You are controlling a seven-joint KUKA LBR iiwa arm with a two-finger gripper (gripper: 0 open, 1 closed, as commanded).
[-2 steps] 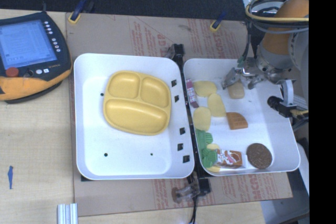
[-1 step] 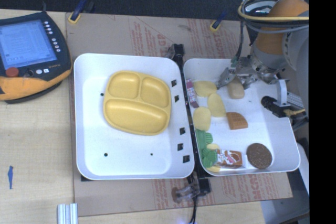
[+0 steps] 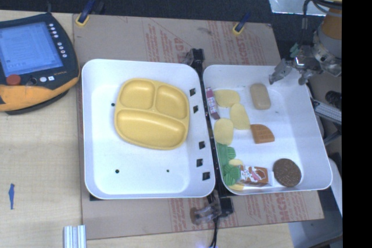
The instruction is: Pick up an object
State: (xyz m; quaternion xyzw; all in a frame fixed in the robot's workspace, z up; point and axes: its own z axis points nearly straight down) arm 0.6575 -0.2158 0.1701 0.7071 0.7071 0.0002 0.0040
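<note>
The pincer (image 3: 289, 71) hangs at the upper right corner of the right bin (image 3: 314, 125), over its rim. Its two fingers are spread apart with nothing between them. Above it the wrist and an orange band of the arm (image 3: 330, 26) reach in from the right.

Just to the pincer's lower left, inside the right bin, lies a small tan block (image 3: 260, 96), the closest object. Farther left are three pale yellow pieces (image 3: 239, 116) bunched near the bin's left wall, beside a thin dark red stick (image 3: 211, 103). Below the tan block sits an orange-brown wedge (image 3: 263, 134). Well below the pincer, at the bin's near edge, are a round brown cookie (image 3: 287, 172), a small packet with red and white print (image 3: 253, 175) whose writing is too small to read, and a green leafy piece (image 3: 226, 157). The bin's right half, directly under the pincer, is bare white floor with open room.

Far to the pincer's left, the left bin (image 3: 99, 171) holds a yellow divided tray (image 3: 153, 112) with three compartments; bare floor surrounds it.

Both bins rest on a brown cardboard sheet (image 3: 145, 38) bearing faint red print, not legible. Beyond, at the far left, a control pad (image 3: 32, 58) with a lit blue screen lies on the bench.
</note>
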